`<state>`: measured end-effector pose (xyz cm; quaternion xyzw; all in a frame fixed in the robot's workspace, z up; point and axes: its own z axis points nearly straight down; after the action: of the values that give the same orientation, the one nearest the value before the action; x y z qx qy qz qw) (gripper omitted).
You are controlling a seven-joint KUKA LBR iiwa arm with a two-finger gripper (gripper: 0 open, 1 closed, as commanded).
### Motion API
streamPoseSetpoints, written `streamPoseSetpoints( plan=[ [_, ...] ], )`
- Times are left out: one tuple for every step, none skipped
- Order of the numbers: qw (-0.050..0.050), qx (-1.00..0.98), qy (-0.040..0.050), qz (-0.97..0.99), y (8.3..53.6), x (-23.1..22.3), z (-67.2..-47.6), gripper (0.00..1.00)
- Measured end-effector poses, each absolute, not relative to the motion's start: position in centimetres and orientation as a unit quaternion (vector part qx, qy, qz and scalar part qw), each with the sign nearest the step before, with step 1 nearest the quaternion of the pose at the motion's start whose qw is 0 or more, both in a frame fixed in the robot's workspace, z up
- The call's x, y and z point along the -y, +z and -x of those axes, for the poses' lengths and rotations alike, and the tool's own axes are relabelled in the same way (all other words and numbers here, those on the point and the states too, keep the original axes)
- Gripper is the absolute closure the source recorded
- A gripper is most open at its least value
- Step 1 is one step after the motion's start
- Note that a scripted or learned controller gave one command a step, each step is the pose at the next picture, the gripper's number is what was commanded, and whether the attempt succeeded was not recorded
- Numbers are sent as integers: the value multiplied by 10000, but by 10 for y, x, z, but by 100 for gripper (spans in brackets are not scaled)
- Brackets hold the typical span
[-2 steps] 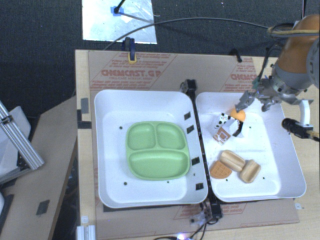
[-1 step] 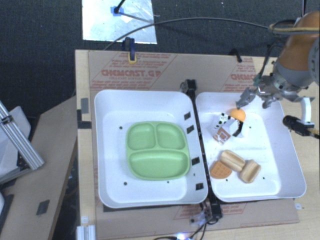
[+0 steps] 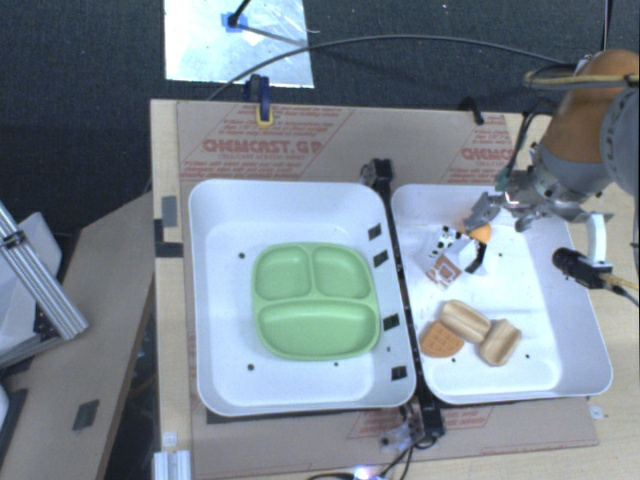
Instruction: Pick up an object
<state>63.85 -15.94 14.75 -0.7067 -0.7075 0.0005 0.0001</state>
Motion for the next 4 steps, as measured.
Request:
streamPoseSetpoints(
  plan=[
    [-94,7084,-54,7057,111,161,-648,0],
    [-28,7077,-14,7065,98,160,-645,0],
    [-23,7083,-13,7059,108,160,-645,100],
    [-23,7086,-15,7056,152,159,-646,100]
  ],
)
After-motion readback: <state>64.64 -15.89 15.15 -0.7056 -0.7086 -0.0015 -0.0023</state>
